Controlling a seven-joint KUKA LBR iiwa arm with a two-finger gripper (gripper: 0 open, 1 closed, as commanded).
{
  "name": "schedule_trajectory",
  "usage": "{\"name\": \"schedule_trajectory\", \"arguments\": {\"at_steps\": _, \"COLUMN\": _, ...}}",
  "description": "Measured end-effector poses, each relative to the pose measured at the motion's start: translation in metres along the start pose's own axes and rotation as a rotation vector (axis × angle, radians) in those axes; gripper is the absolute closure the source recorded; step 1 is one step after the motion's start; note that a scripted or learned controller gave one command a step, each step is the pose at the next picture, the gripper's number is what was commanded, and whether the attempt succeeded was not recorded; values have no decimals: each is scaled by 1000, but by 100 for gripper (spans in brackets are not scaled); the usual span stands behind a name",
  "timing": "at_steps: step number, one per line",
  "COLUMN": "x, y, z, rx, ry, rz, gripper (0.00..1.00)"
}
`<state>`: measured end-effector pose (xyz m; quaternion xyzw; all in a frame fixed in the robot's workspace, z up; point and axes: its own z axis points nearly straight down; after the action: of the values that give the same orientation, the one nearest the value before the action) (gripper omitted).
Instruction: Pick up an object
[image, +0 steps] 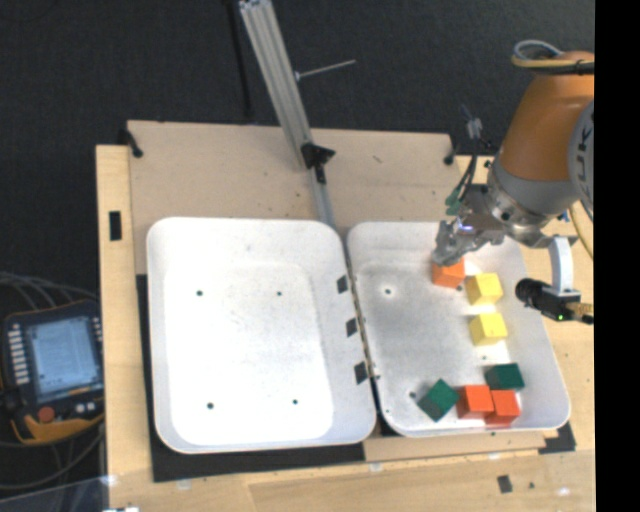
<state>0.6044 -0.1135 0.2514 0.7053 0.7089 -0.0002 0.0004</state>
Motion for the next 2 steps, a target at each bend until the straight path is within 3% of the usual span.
{"name": "schedule_trajectory", "arguments": {"at_steps": 2, "x": 110, "y": 0, "z": 16, "rx": 3, "ry": 2, "rz": -1, "gripper": 100}}
